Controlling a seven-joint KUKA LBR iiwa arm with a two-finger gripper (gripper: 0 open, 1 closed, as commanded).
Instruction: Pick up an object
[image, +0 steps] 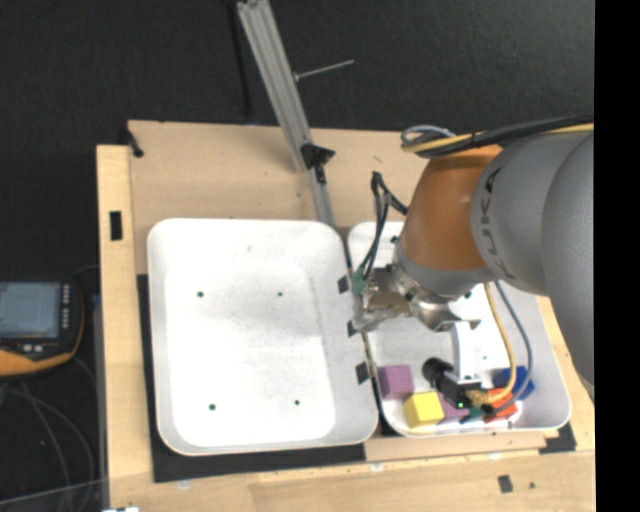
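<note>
a tan wooden bench (230, 170) is sitting on dark carpet, carrying two white bins: the left bin (250, 335) is filling mid-frame, the right bin (545, 395) is lying largely under the arm. a grey handheld device (35, 318) is resting at the left edge. the gripper (375, 300) is hanging over the right bin's upper left part; whether it is apart or together cannot be told. a purple block (396, 379) and a yellow block (424, 408), both squat with no clear long axis, are lying in the bin's lower left corner, beside a jumble of small coloured items (490, 395).
</note>
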